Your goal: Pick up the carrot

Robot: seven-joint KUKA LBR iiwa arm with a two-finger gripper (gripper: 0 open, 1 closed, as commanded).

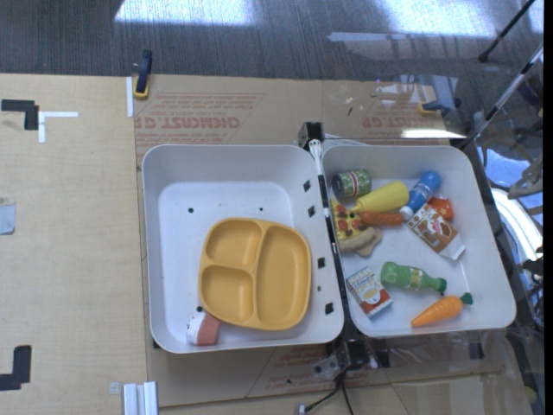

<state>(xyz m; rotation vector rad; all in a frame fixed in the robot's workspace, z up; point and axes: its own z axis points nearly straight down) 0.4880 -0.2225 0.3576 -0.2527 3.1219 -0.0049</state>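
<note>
Cardboard (199,115) under both bins bears mirrored red lettering, seemingly illegible; carrot (441,309) lies in the right bin (492,240).

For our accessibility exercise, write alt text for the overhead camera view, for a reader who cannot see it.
A toy carrot lies at the near edge of the right white bin, beside a green bottle, a small carton and other toy groceries. The left white bin holds a yellow divided plate.
</note>
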